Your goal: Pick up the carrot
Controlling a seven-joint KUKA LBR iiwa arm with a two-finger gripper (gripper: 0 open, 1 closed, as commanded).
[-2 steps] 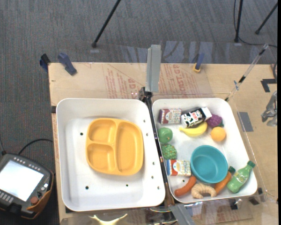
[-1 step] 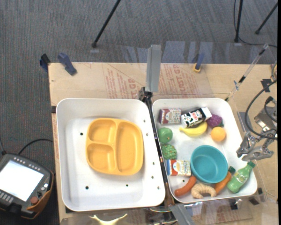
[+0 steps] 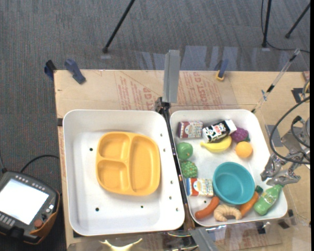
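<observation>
- The pincer (image 3: 279,172) hangs at the right rim of the right bin (image 3: 254,116), tilted; whether its fingers are apart or together cannot be told.
- The carrot (image 3: 249,203), orange with a green top, lies down-left of the pincer, between the teal bowl (image 3: 233,182) and green bottle (image 3: 267,199).
- Red lettering on the bench (image 3: 131,88) is too blurred to read.

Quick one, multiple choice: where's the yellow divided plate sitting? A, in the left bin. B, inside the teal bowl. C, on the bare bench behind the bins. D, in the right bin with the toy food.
A: the yellow divided plate lies flat in the left bin, while the toy food and the teal bowl sit in the right bin.
</observation>
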